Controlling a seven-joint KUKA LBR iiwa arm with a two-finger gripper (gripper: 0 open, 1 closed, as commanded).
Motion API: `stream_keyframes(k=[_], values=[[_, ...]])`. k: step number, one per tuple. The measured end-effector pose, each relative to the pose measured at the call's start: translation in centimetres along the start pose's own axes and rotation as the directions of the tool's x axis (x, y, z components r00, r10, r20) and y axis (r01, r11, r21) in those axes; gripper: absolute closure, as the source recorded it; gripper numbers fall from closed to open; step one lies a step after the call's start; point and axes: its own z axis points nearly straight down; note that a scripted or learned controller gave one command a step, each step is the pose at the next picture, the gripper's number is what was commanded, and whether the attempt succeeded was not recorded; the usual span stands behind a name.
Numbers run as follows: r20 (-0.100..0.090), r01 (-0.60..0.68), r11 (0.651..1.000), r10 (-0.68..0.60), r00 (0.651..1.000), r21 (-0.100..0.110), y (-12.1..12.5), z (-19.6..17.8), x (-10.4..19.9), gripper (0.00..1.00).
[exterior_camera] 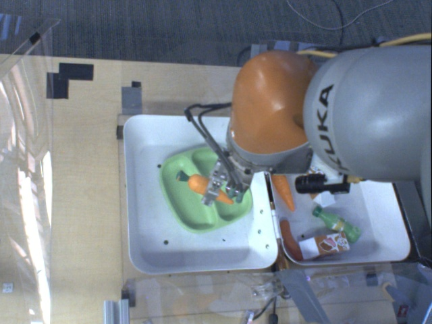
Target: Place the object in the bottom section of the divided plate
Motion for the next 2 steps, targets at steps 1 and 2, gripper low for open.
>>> stream_keyframes(k=[1, 2], values=[[0.0, -0.001, 1.0, 0.001, 1.0, 0.0, 0.0, 0.0, 0.0, 0.0], [0.005, 0.074, 0.997, -0.074, 0.997, -0.001, -0.4, -5.5, -6.6, 0.0]])
